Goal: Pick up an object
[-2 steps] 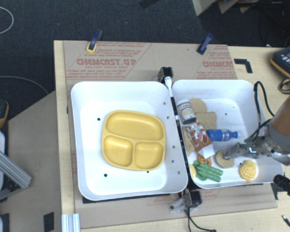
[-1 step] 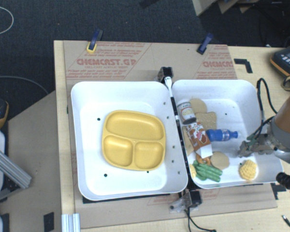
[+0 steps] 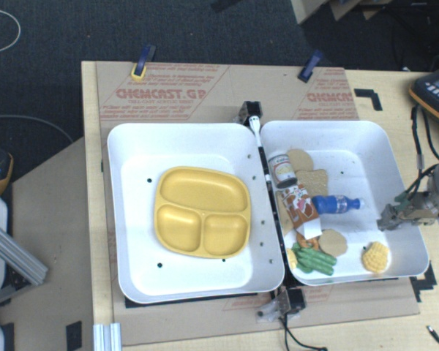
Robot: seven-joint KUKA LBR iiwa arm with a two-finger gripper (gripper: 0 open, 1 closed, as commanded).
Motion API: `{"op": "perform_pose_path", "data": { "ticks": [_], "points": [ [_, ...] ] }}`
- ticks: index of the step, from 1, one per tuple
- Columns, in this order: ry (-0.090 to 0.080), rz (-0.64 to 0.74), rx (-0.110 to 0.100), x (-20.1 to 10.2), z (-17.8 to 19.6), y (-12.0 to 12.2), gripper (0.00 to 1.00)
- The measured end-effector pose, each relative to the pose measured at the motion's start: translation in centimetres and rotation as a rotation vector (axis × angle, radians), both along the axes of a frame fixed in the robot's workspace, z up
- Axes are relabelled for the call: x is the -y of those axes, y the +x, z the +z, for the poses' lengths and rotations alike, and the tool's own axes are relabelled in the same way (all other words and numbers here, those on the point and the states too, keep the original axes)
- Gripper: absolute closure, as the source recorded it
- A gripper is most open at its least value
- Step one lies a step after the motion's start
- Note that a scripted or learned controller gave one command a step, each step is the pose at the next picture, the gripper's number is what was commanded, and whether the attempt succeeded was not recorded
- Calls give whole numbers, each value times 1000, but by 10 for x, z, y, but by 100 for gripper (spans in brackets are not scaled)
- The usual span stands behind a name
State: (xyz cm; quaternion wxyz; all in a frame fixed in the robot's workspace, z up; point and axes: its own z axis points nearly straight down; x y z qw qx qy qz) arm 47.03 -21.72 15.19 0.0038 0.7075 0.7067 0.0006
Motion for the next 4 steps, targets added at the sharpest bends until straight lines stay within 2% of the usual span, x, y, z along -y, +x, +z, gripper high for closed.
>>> {"op": "perform_pose_path", "data": {
  "ticks": [1, 2, 3, 4],
  "points": [
    [0, 2, 1, -2, 55, -8, 100],
    [1, 2, -1, -1, 74, -7, 100],
    [5, 7, -3, -49, 64, 21, 100],
    [5, 8, -2, -102, 76, 46, 100]
  ]
}}
